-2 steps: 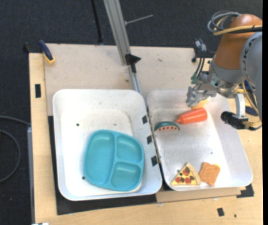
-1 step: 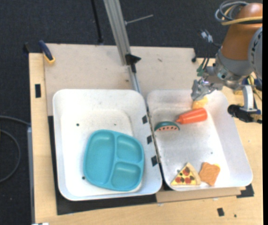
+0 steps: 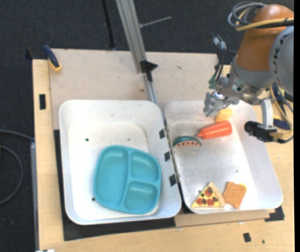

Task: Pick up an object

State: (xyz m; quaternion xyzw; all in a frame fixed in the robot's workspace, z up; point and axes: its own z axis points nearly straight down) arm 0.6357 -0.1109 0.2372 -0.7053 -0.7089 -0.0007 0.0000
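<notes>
My gripper [image 3: 213, 107] hangs over the back of the right bin [image 3: 255, 161], just left of a small yellow piece [image 3: 225, 112] and above an orange carrot [image 3: 215, 130]. A watermelon slice [image 3: 186, 142] lies by the bin's left wall. At the front of this bin lie a pizza slice [image 3: 208, 197] and an orange toast-like piece [image 3: 234, 193]. I see nothing between the gripper's fingers.
The left bin [image 3: 86, 119] holds a teal divided plate [image 3: 127, 179]. An aluminium post [image 3: 135, 41] rises behind the bins at the bench's back. A black cable fitting [image 3: 257, 130] hangs at the right bin's right rim.
</notes>
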